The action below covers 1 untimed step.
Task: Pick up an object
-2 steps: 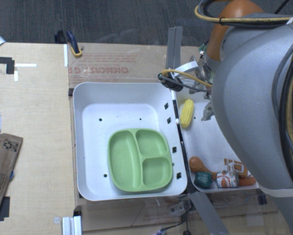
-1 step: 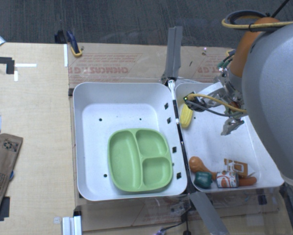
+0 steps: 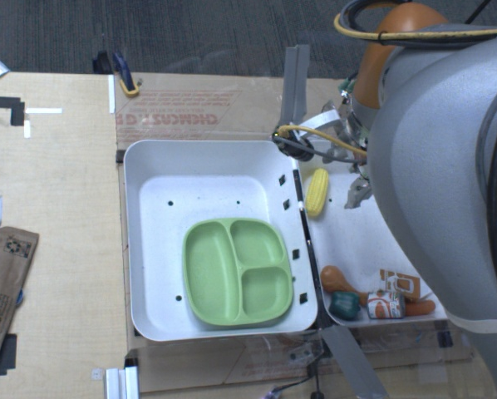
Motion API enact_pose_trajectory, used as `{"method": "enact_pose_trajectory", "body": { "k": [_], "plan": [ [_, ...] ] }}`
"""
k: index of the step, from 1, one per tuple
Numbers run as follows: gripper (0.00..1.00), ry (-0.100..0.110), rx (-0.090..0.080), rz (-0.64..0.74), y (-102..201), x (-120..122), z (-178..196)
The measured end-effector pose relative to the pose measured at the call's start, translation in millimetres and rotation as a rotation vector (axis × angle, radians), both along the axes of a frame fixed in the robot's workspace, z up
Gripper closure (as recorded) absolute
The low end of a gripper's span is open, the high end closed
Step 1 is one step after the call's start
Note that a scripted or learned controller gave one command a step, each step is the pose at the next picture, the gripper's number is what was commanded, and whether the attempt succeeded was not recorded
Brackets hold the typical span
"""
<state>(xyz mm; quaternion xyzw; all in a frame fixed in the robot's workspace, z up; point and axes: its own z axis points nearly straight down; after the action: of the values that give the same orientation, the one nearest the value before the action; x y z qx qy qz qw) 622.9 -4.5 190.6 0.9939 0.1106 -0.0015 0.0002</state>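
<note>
The grey arm (image 3: 448, 181) bulks over the right bin (image 3: 348, 248), hiding most of it, with its orange band (image 3: 402, 19) at the top. The left bin (image 3: 149, 223) lies just beside the right bin, the two rims touching along the middle. In the left bin, towards its near side, rests a green divided plate (image 3: 237, 270) with three compartments, lying flat.

The gripper (image 3: 358, 191) hangs over the far part of the right bin, and whether it is released or clenched cannot be told; nothing shows in its grasp. The corn cob (image 3: 317, 191), a pale yellow toy ear with rows of kernels, lies on the right bin's floor against the rim shared with the left bin, just beside the gripper on the side towards the left bin, and apart from it.

At the right bin's near edge sits a cluster: an orange carrot-like piece (image 3: 336, 278), a dark green item (image 3: 344, 306) and a small red-and-white can (image 3: 386, 306), touching one another.
</note>
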Motion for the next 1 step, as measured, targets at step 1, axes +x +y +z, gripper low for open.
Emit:
{"method": "enact_pose_trajectory", "body": {
  "k": [1],
  "plan": [
    [0.0, 0.003, 0.0, 0.011, -68.0, -54.8, -0.2]
  ]
}}
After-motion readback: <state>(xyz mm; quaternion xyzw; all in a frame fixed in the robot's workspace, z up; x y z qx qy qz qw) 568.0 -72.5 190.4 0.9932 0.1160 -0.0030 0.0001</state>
